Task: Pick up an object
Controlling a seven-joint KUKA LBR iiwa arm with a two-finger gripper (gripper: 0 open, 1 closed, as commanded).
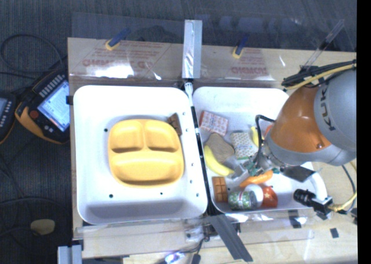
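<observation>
The right bin [243,98] holds a heap of small things. A yellow banana [215,163] lies by its left wall, with a tan rounded piece [218,143] above it. A red-and-white checked packet [213,122] sits at the back left. A pale patterned pouch [242,143] lies mid-bin. An orange carrot [255,179] rests just above a clear bottle with green and red contents [253,198]. A brown waffle-like block [219,188] is at the front left. My gripper [254,166] hangs low over the pile's middle, between the pouch and the carrot, under the orange wrist band.
The left bin [87,141] carries a yellow divided plate [145,151] and a small brown object [174,121] at the plate's back right corner. A metal divider post [192,48] stands behind the seam between the bins. A handheld pendant [49,109] lies off the bench at left.
</observation>
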